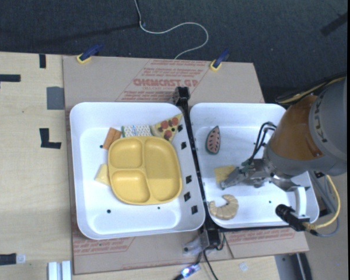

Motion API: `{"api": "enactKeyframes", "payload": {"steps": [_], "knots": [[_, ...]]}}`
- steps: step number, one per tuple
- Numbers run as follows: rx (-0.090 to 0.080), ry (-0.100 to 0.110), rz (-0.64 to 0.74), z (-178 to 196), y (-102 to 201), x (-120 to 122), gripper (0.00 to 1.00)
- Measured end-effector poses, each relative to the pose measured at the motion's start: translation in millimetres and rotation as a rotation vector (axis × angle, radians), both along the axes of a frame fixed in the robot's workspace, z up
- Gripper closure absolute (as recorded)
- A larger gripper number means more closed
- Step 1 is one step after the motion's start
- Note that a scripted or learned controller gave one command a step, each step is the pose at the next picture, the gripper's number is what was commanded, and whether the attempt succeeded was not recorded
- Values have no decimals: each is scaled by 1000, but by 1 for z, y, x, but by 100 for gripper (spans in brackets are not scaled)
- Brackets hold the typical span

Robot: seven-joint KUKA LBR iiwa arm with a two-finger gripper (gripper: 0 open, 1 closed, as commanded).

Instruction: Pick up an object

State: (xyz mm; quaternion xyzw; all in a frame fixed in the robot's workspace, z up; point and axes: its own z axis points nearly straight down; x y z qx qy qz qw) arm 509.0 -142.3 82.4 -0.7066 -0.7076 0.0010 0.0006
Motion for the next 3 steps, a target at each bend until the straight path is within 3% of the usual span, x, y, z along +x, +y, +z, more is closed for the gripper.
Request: {"api": "enactKeyframes", "payload": {"steps": [1,3], "knots": [[-1,-2,0,13,0,1,100],[0,-5,2,105,14,7,100]]}}
